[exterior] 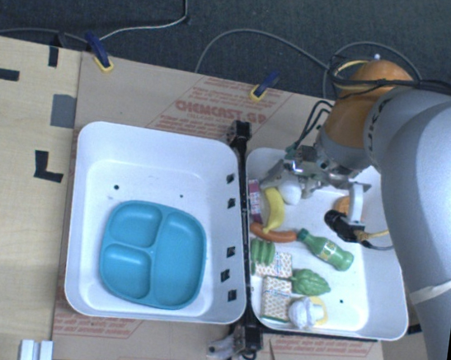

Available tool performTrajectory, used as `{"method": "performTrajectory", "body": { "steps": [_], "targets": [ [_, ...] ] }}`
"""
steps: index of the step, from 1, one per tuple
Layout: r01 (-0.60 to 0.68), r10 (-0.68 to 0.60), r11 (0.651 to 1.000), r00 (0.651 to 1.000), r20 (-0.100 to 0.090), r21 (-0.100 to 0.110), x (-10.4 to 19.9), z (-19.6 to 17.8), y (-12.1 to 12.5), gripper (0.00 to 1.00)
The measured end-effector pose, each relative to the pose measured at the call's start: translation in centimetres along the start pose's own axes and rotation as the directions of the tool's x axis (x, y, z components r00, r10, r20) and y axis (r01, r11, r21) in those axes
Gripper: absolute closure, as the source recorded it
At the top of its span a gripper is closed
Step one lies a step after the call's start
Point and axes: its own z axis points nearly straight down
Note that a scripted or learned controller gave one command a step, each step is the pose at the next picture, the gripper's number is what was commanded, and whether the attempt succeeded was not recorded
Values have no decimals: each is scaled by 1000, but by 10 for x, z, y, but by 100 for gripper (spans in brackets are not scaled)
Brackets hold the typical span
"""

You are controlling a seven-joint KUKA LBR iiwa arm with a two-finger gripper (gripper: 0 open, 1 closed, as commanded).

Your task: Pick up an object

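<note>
So your grey arm with the orange band (367,112) is reaching in from the right, and the two-finger gripper (302,177) is down over the far end of the right-hand shallow white bin (375,300). Honestly can't tell how far apart the fingers are, the metal bits blur together from this angle, and nothing is visibly pinched between them.

Right at the gripper tip there's a small white egg-shaped object (289,192), touching or just about touching it. Just below that lies a yellow plastic banana (274,209), nearer the divider side, with an orange carrot-like stick (274,233) beside its lower end. A green plastic bottle (326,250) lies on its side just right of the carrot.

Further toward the near end you've got a green leafy toy vegetable (309,281), a couple of patterned flat packets (277,286), and a white and yellow round thing (305,313).

The left white bin (99,157) holds a blue divided plastic plate (154,253), well apart from the gripper.
</note>
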Motion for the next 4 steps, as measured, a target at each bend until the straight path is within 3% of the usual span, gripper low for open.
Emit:
{"method": "performTrajectory", "body": {
  "steps": [1, 2, 4],
  "targets": [
    [1, -1, 1000, 1000, 0, -3, -4, 6, -35, 0],
    [-2, 2, 1000, 1000, 4, -7, 2, 5, -54, 0],
    [-2, 2, 1000, 1000, 5, -9, 4, 5, -71, 0]
  ]
}}
